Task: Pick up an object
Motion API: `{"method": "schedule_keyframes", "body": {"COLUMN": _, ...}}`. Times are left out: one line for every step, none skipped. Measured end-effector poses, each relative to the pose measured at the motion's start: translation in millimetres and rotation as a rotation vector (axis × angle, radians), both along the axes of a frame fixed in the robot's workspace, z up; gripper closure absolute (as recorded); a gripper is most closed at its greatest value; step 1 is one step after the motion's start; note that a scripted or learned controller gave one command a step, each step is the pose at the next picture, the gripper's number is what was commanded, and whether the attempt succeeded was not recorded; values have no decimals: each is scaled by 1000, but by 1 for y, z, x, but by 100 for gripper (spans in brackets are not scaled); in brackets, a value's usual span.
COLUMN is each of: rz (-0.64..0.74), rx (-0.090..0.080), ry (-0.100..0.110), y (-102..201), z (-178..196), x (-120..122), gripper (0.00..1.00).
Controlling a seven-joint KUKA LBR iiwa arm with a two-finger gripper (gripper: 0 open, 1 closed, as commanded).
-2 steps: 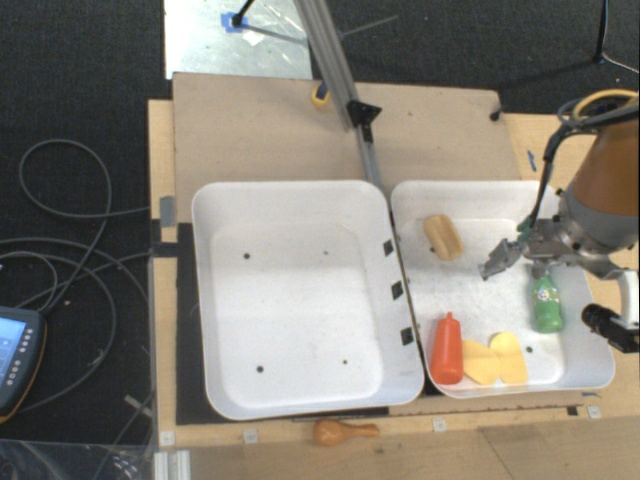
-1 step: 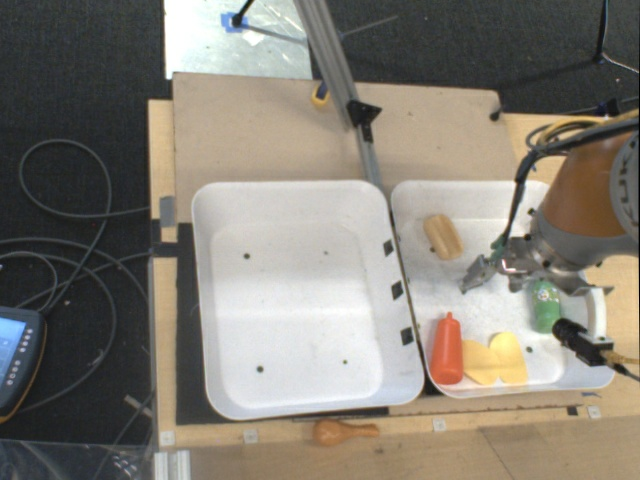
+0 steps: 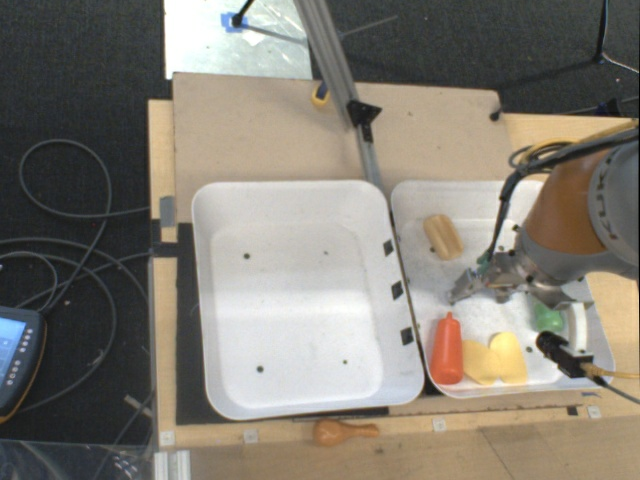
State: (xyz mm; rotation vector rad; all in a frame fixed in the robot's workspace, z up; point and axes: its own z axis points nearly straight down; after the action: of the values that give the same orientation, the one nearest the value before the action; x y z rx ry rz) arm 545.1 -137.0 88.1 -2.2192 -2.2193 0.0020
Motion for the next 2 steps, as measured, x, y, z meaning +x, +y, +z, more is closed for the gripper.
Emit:
{"method": "schedule_keyframes", "body": {"rz": 0, "rx": -1, "ry": -6, "y": -1, "z": 13, "x": 2, "gripper": 100}}
{"method": "schedule_keyframes", "body": {"rz": 3, "rx": -3, "ry": -10, "y": 0, "z": 74, "x": -4, "gripper": 100}}
